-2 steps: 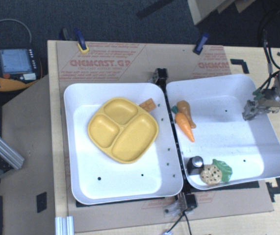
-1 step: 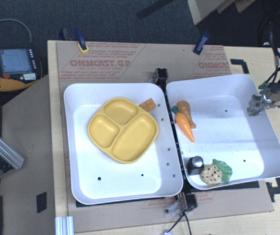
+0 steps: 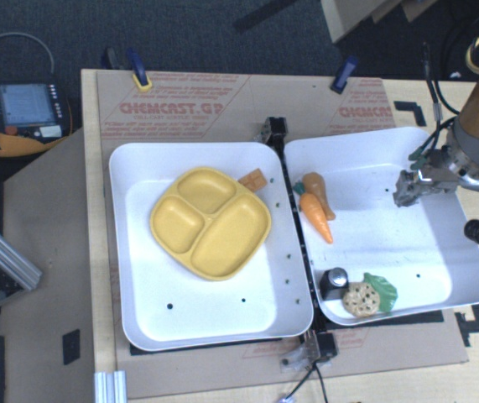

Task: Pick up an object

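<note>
Two glossy white plastic bins (image 3: 130,250) on a matt brown cardboard-look worktop (image 3: 222,95); smooth yellow plastic plate (image 3: 210,222); metal hand (image 3: 407,190).

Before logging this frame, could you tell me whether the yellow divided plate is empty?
Empty: all three compartments of the yellow plate show bare yellow surface in the left bin.

Single fixed camera above bench (image 3: 222,99), angled down, both bins (image 3: 130,250) framed.

**Red print on the board under the bins**

The brown board (image 3: 222,99) on the tabletop carries red lettering: "CHEMCAST GP" reads above the left bin (image 3: 130,250). A second red print, partly covered above the right bin (image 3: 465,284), is too cut off to read. The handheld screen (image 3: 23,107) at left is illegible.
</note>
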